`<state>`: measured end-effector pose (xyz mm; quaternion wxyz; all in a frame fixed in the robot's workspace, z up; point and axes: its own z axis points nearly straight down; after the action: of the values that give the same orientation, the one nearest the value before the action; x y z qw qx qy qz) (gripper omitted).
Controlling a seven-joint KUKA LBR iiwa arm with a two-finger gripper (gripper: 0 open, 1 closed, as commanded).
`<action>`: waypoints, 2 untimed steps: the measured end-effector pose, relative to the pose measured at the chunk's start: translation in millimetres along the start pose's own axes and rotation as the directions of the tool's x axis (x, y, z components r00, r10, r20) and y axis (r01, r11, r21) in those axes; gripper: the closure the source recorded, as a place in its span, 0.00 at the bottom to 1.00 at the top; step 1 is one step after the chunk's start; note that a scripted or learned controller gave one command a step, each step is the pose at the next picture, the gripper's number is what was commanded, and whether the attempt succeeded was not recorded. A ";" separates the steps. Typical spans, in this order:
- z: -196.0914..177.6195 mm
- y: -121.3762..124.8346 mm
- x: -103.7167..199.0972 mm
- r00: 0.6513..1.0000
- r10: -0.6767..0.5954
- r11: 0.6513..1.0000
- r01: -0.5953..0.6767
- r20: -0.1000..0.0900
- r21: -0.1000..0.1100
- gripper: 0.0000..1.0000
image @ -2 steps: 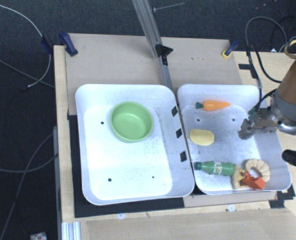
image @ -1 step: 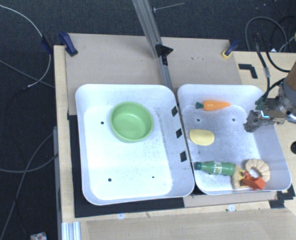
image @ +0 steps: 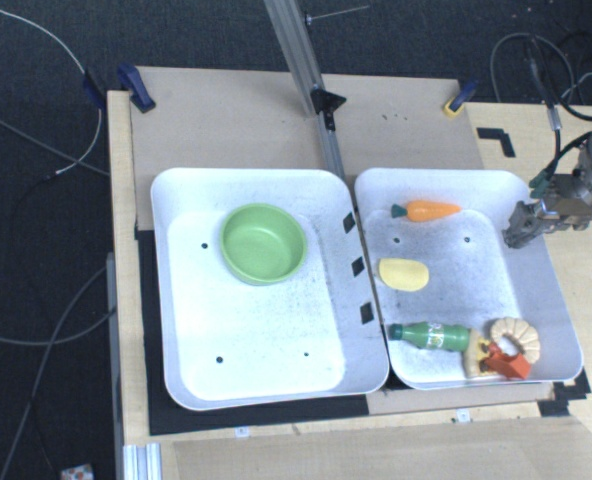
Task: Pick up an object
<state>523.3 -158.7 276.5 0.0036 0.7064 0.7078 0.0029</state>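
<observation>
The right bin (image: pixel 516 268) holds an orange carrot (image: pixel 428 210) near its far edge, a yellow oval piece (image: pixel 403 274) toward the middle left, a green bottle (image: pixel 431 337) lying on its side near the front, and a tan ring toy with a red piece (image: pixel 507 348) at the front right. A green bowl (image: pixel 264 243) sits in the left bin (image: pixel 246 358). My gripper (image: pixel 524 230) hangs at the right bin's far right rim, well apart from every object. Nothing shows between its fingers.
A grey metal rail (image: pixel 298 53) slants down from the top to the gap between the bins. Blue and yellow clamps (image: pixel 134 88) hold the board's far corners. Cables (image: pixel 536 68) loop at the upper right behind the arm.
</observation>
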 end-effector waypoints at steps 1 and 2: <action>15.3 15.7 57.2 1.000 -0.004 1.000 0.005 -0.007 0.016 1.00; 26.3 41.4 112.7 1.000 -0.006 1.000 0.006 -0.004 0.008 1.00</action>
<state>564.7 -46.0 250.5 -0.0007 0.7045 0.7097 0.0011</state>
